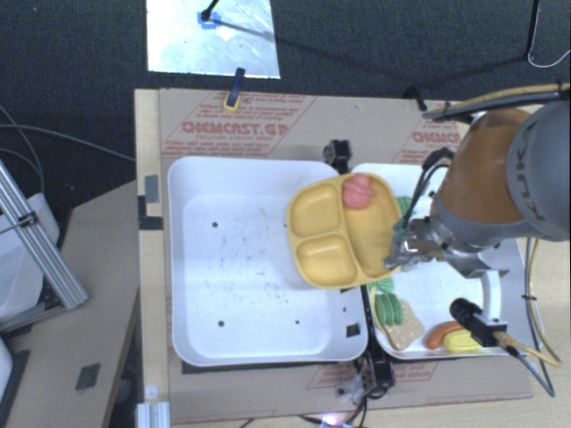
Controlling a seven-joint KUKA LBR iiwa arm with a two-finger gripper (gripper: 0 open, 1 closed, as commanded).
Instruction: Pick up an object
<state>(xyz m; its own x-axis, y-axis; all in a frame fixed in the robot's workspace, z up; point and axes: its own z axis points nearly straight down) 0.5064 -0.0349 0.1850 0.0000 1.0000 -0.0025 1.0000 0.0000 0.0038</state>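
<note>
A yellow divided plate [337, 230] hangs tilted over the wall shared by the two white bins, partly above the left bin [192, 266] and partly above the right bin [446, 279]. My gripper [398, 249] is at the plate's right edge, shut on its rim. A pink lump [358, 192] rests in the plate's far compartment. The grey arm with its orange band reaches in from the right above the right bin.
In the right bin's near end lie a green toy vegetable [389, 308], a slice of toast [404, 333], an orange sausage [441, 334] and a yellow piece [459, 344]. Something green [404, 209] peeks out behind the plate.
</note>
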